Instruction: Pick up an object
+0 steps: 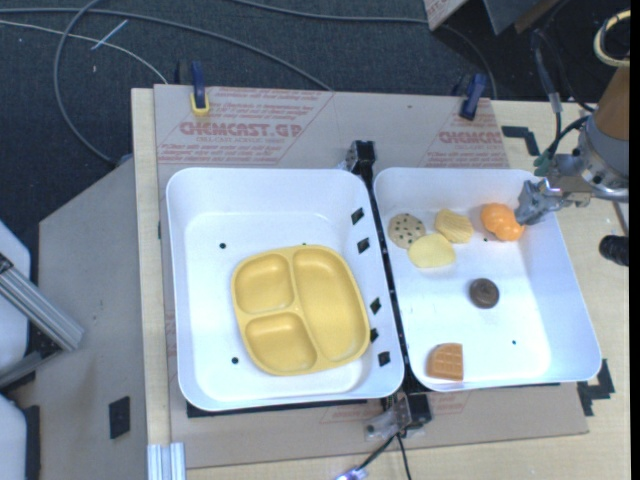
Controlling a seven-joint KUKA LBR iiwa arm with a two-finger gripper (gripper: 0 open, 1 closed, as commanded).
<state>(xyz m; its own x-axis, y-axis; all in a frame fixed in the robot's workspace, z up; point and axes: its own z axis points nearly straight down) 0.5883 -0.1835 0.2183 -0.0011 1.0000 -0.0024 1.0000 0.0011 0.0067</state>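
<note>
- Dark carpet with loose cables runs around the desk (150, 268), which has a brown sheet clamped on top and two shallow white bins side by side.
- Left bin (200, 208) holds a yellow divided plate (298, 309), three sections, sitting a bit toward the near side.
- Right bin (540, 308) has the small stuff: a speckled cookie (405, 230), two pale yellow pieces (442, 240) touching each other, an orange ball (501, 221), a small brown round thing (484, 293) and an orange-tan block (446, 361) near the front wall.
- Arm comes in from the right, and its jaws (530, 206) sit at the bin's far right corner, just beside the orange ball, maybe touching it.
- Honestly can't tell how wide the jaws are or whether anything's between them.
</note>
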